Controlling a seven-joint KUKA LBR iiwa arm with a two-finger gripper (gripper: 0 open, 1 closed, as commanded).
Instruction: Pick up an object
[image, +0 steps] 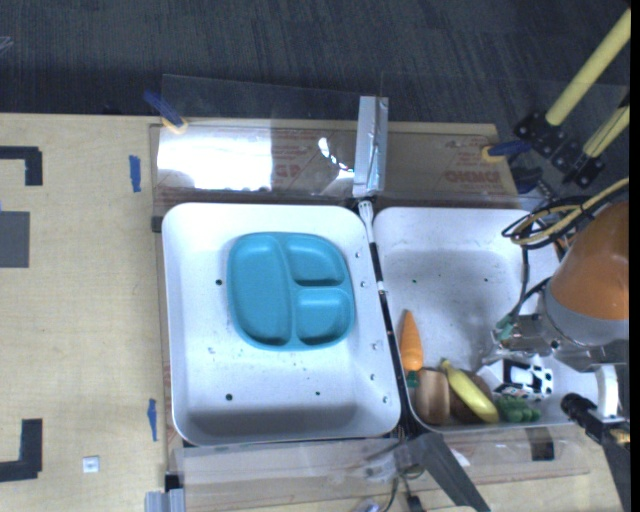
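Two white bins sit side by side on the surface. Left bin (190, 300): blue divided plate (291, 288). Right bin (440, 250): carrot (410, 342), banana (471, 391) and a brown item (432, 396) clustered at its near edge. End effector (520, 345) hangs just beside them; opening indeterminable, grasp unconfirmed.

You're looking down on two white bins side by side on the tabletop (70, 300). The left bin (190, 400) holds a blue divided tray (290, 290) near its middle. In the right bin (440, 240), a carrot (411, 342), a brown piece (432, 396), a banana (470, 392) and something green (517, 408) cluster at the near edge. The gripper (520, 345) sits low at the bin's right side, just above a black-and-white object (528, 378).
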